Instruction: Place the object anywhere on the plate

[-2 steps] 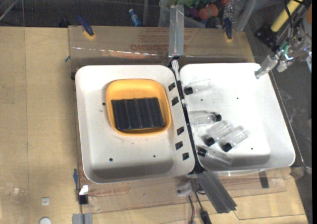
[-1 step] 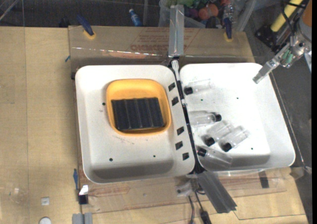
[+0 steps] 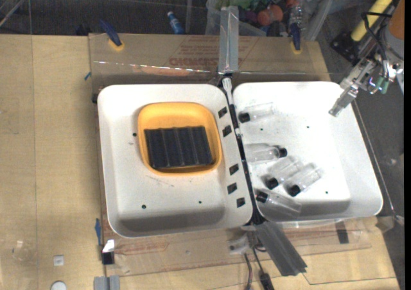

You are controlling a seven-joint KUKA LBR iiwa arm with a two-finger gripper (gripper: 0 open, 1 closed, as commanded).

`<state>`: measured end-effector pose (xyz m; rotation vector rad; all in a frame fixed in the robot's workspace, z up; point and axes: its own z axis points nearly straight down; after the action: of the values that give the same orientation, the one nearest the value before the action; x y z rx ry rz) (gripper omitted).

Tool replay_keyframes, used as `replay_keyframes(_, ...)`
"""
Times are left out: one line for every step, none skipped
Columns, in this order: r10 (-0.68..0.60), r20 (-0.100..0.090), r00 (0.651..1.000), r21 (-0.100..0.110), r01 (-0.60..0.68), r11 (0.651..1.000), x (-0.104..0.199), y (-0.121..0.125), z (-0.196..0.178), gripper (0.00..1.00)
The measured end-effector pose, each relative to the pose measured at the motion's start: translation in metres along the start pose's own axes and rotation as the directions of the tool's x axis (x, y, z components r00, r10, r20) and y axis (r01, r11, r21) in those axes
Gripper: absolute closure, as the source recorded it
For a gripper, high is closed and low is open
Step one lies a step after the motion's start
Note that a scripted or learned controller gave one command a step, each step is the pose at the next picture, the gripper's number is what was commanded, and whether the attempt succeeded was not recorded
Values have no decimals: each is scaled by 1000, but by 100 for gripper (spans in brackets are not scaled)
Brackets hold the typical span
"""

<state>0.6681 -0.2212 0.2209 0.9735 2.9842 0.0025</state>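
Five small clear plastic vials with black caps (image 3: 276, 170) are seen lying in the right white bin (image 3: 334, 154), while the orange square plate with a dark ribbed middle (image 3: 179, 136) is seen in the left white bin (image 3: 122, 173). The metal gripper (image 3: 338, 108) is held over the right bin's far right corner, well apart from the vials, and nothing is held in it.

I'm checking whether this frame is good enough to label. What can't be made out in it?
- Pincer, camera view: small and blurred; its opening is unreadable.
- Arm: cut off by the right edge.
- Clear vials in the right bin: transparent and overlapping, so their count is uncertain.
- Dark ribbed item on the orange plate: too small to identify.
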Motion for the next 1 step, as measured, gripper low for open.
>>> replay_keyframes(-273,2,962,-1,273,962,15,6,-6,0)
